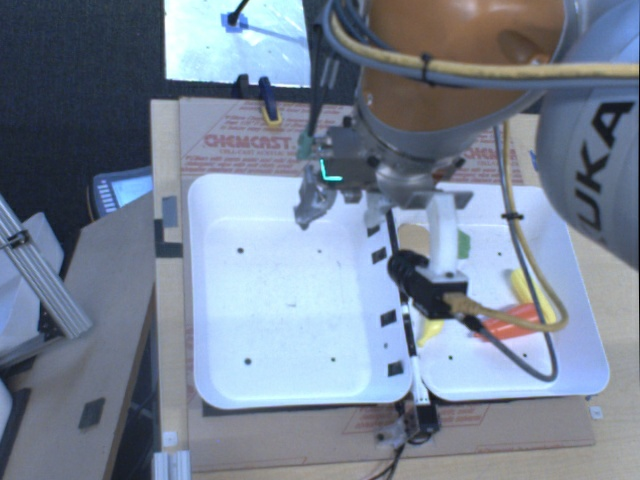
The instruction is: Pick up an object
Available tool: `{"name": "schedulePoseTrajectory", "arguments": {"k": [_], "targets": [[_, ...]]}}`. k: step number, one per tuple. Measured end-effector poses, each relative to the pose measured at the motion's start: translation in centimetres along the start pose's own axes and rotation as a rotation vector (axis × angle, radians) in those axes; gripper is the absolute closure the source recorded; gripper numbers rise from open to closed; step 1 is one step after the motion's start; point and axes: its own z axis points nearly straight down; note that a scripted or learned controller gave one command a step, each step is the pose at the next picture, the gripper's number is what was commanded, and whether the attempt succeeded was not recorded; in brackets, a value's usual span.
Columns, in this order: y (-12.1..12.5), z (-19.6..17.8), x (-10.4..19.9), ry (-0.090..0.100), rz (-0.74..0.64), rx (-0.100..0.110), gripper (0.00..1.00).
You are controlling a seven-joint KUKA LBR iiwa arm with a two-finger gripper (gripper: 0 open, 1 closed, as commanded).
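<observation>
A: Objects first, where?

B: All in the right bin (590, 368). Orange object (512, 320) lying flat toward the front right, yellow object (528, 290) just behind it, a second yellow piece (430, 330) near the divider, and a green object (463, 245) further back, partly hidden by the arm's hardware. Can't tell what any of them are.

A: Gripper?

B: Gripper (312, 208) hangs over the back right corner of the left bin (215, 368), well apart from all the objects. Blurred, nothing visible in it. Open or closed, cannot tell.

A: Arm?

B: Grey arm (600, 128) with the orange band (450, 28) fills the top right, cables (520, 348) looping down over the right bin.

A: Rest?

B: Bins sit side by side on a printed cardboard sheet (230, 140). Blue and yellow clamp (269, 103) at its back edge.
</observation>
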Motion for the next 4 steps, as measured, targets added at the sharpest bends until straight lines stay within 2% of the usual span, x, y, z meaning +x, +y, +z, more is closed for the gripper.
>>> {"name": "schedulePoseTrajectory", "arguments": {"k": [1, 2, 3, 4], "targets": [[0.1, -1.0, 0.0, 0.000, -0.004, -0.001, 1.00], [0.1, -1.0, 0.0, -0.001, -0.004, 0.000, 0.00], [0.2, -2.0, 0.1, -0.001, -0.008, -0.001, 1.00], [0.2, -2.0, 0.1, -0.001, -0.009, 0.000, 0.00]]}}
